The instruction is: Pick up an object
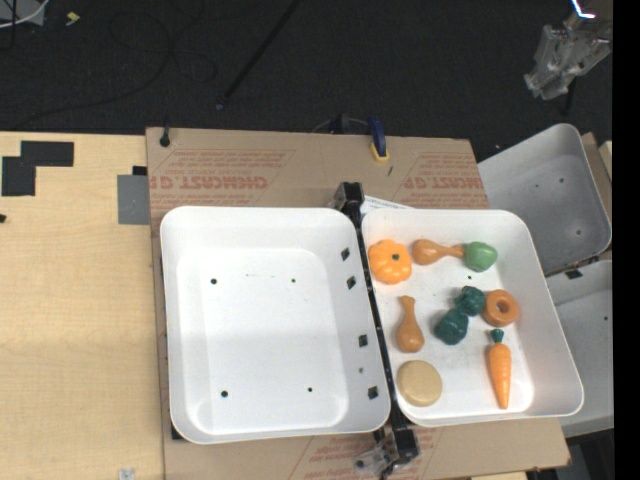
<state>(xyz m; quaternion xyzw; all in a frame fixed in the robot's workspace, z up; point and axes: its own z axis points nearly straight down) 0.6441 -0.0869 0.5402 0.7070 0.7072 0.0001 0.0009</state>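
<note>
A: Gripper (566,56) is parked high, well apart from both bins. Clenched or released? We cannot tell, too blurry.

B: Progress?

A: We judge nothing is picked yet. The toy pumpkin (390,261), carrot (500,368), donut (501,308) and the rest all lie in the right bin (560,368). The whole reach and grasp is left.

B: Writing?

A: The cardboard sheet (250,163) has red print, upside down. We read "CHEMCAST", roughly.

This was a robotics lab bench, not a home or shop. Two white bins (262,230) sat clamped on a cardboard sheet (265,171) over a pale wood tabletop (70,298), one holding plastic toy food (455,313). Loose cables (250,48) trailed across the dark floor, left of the gripper (565,58).
</note>
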